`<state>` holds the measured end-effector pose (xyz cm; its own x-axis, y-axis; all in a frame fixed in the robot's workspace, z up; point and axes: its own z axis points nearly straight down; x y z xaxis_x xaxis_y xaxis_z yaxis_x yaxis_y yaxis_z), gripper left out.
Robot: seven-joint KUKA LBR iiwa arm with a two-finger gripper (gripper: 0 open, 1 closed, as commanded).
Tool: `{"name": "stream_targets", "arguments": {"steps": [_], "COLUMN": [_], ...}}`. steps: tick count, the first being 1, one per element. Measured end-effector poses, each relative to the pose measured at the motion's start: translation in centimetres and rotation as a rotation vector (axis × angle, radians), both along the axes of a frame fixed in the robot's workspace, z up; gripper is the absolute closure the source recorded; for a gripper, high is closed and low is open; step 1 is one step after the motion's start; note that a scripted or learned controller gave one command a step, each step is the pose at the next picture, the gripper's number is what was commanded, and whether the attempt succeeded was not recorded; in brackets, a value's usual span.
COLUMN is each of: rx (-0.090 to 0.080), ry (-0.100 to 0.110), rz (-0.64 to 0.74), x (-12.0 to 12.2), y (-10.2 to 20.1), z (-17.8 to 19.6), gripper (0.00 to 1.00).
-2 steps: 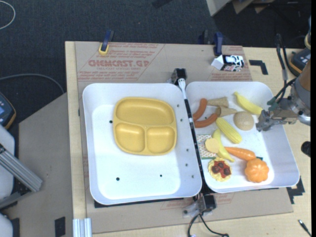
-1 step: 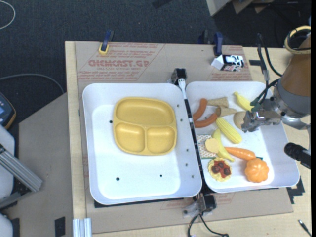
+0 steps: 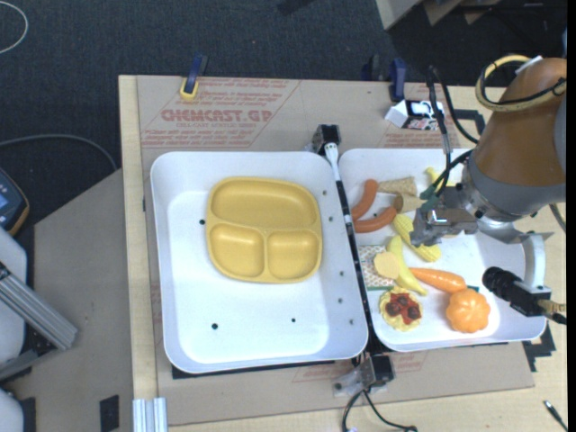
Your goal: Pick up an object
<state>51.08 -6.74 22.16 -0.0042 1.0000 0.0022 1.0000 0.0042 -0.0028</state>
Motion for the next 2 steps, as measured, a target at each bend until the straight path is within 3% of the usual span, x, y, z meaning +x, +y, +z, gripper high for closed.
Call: {"name": "stream_targets", "arguments": {"steps": [1,2], "rx": [0.0,-0.002], "ry": [0.001,-0.004], "rz": [-0.002,-0.004], "x": [-2.09,-2.19], "y": [2.59,2.12], "z": [-0.13,0.4], "gripper": [1.0,1.0]}}
